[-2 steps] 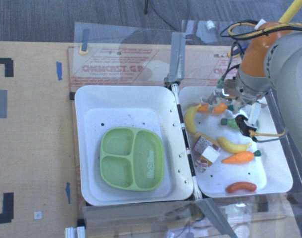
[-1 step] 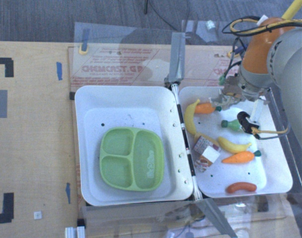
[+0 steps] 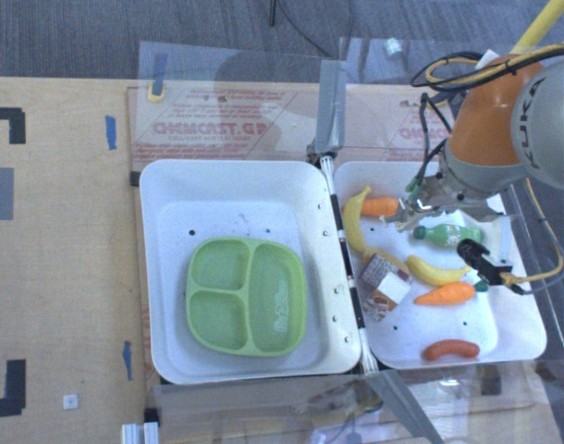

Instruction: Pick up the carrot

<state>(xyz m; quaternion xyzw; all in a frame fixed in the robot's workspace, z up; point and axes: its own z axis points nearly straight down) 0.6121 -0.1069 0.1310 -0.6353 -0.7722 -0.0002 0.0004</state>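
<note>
Gripper (image 3: 413, 213) sat over right bin's (image 3: 518, 345) far-left part, jaw state I couldn't tell | nearest carrot (image 3: 380, 207) just left, lying crosswise.

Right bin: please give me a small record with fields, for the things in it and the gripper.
carrots: two, one by the lower banana, one near the gripper
bananas: two, and
bottle: green
sausage: at front
box
gripper: over right bin, fingers unclear
left bin: holds green tray
</note>
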